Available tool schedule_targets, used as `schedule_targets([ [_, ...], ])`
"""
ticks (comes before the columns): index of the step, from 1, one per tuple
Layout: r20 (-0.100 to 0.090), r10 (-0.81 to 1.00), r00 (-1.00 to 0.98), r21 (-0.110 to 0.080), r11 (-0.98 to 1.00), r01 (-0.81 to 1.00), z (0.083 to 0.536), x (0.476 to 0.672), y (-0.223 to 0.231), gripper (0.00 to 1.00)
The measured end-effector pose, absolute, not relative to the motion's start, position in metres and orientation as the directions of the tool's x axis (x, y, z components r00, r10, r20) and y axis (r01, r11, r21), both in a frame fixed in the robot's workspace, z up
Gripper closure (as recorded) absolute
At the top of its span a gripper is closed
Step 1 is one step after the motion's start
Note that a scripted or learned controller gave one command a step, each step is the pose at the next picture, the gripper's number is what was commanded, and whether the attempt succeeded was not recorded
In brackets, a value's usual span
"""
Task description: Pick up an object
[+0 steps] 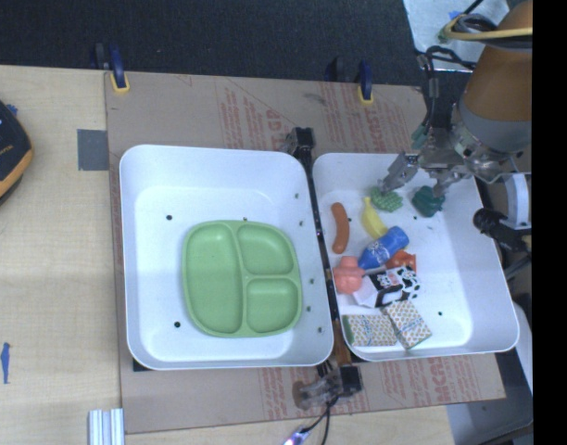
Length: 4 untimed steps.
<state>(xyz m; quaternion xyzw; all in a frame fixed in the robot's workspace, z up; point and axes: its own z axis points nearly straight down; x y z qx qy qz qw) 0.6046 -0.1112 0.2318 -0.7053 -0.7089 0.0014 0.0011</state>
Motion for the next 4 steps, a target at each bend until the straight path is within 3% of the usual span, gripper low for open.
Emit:
schedule_targets([
  [1,-0.002,1.0,-0.006,-0.006,0.006,1.0,0.12,0.652,-0.128,0.0],
  [2,0.0,1.0,-0.004,-0.005,0.004,1.0,0.091,0.517,-0.153,0.0],
  [3,0.0,1.0,-0.004,-0.002,0.004,1.0,0.092,0.577,-0.171,0.0],
  [4,0.0,1.0,-0.005,-0.004,0.005,1.0,0.091,0.519,-0.117,0.0],
])
